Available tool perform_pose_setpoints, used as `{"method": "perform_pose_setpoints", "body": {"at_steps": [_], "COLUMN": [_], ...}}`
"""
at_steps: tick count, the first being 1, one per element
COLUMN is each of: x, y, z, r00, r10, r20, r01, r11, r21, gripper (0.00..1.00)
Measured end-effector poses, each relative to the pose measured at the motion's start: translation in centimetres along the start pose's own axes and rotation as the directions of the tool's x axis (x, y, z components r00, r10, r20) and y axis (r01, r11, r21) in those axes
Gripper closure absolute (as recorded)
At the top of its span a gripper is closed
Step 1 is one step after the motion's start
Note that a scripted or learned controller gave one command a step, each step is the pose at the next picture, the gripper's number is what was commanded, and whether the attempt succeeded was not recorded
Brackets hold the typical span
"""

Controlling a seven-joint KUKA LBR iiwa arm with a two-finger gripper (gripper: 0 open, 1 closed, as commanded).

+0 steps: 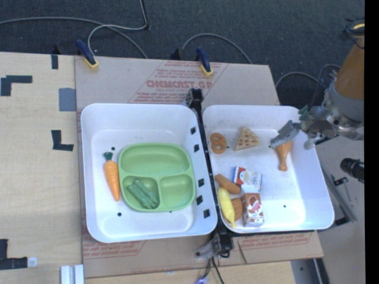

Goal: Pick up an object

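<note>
I think I am at the reaching step. Nothing is picked up yet. My grey arm with the orange band (349, 78) comes in from the right and leans over the right shallow white bin (308, 212). The gripper (296, 132) hangs at that bin's far right side, tilted down and to the left. One grey finger (284, 136) sticks out toward the top of the small orange toy chicken leg (283, 154). It looks very close to the leg, maybe touching, but I see nothing between the fingers. I cannot tell how far open the gripper is from here.

The chicken leg lies on the bin floor, long way up and down, near the right wall. It is the closest thing, so I judge it is the one to go for. Next I would bring the gripper right above the leg, turn it so the fingers go on both sides, then go down and squeeze.

Other toys sit in the same bin: a tan pizza slice (246, 139), a small brown pretzel (218, 142), a yellow banana (226, 206) and little food boxes (252, 209).

The left white bin (95, 218) holds a green plastic tray with sections (157, 158) and an orange toy carrot (112, 179) beside it. Both bins rest on the desk (29, 176).
</note>
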State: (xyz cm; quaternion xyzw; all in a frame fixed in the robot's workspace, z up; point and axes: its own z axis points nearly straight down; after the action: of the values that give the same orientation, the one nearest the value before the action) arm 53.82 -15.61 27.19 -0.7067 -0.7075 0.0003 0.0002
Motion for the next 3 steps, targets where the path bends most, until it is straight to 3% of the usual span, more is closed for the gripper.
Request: {"method": "perform_pose_setpoints", "body": {"at_steps": [1, 2, 3], "x": [5.1, 5.1, 5.3], "y": [1.5, 8.5, 12.7], "z": [8.6, 18.3, 18.7], "r00": [1.000, 1.000, 1.000], "r10": [-0.001, 0.000, -0.002], "r20": [-0.001, 0.001, 0.000], "r01": [0.001, 0.000, 0.002], "r11": [1.000, 1.000, 1.000], "r21": [0.002, -0.010, 0.019], "gripper": [0.00, 0.00, 0.00]}}
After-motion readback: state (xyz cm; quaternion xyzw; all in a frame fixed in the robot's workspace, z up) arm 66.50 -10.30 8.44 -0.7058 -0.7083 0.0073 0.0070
